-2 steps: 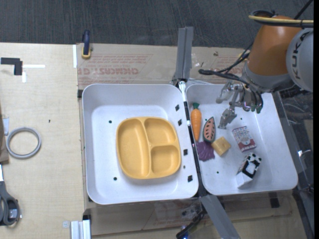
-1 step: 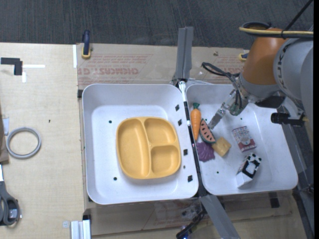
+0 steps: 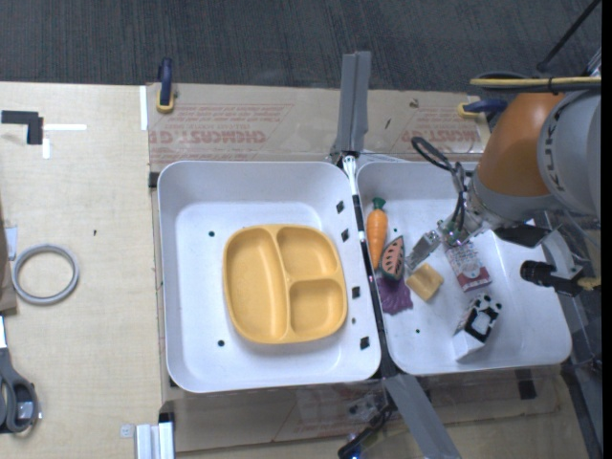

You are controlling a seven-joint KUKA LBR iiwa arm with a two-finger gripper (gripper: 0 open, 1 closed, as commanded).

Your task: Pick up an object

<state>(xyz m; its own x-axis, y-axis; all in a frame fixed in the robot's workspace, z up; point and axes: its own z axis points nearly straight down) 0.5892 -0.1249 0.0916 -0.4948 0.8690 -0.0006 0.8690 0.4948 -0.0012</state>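
The left bin (image 3: 182, 285) holds a yellow divided plate (image 3: 284, 282). Over the right bin (image 3: 535, 347), the hand (image 3: 427, 247) hangs beside the watermelon slice (image 3: 393, 256), carrot (image 3: 377, 230) and sponge cube (image 3: 426, 282); I can't tell its grip.

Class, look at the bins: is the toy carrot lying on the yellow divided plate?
No. The carrot lies in the right bin, while the plate sits in the left bin.

Grey arm (image 3: 574, 151), orange wrist band
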